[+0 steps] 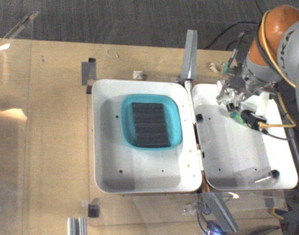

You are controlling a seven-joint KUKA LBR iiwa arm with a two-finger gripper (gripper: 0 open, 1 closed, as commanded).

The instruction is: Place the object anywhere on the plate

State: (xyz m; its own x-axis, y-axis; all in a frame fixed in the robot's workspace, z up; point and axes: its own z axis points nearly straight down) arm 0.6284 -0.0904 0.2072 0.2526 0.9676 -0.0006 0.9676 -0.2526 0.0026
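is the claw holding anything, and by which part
Cannot tell: the claw is low in the right bin, a green thing right by it.

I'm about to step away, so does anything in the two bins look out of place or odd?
Nothing looks spilled or damaged. The small green object is in the right bin by the end effector, not on the teal plate in the left bin.

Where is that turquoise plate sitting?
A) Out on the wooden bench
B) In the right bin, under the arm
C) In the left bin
C: the turquoise plate lies inside the left bin, while the tool hangs over the right bin.
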